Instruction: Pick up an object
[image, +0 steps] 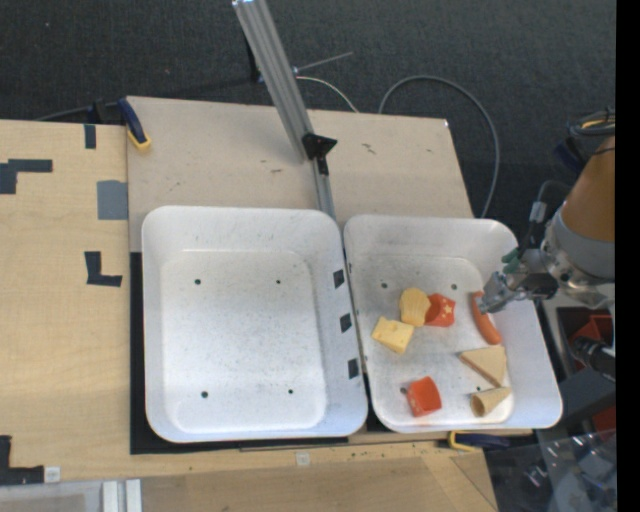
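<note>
claw (493, 298), grip state unclear, hung over the right bin's (440, 232) right edge beside a sausage (487, 328); left bin (240, 225) lay open on the wooden surface (60, 330).

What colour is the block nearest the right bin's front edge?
Red block, seen clearest in the camera view.

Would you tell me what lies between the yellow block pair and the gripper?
In the camera view, a small red block sits between the yellow blocks and the gripper.

Even, soft overhead light, faint shadows, mild overall blur, slightly grainy detail.
</note>
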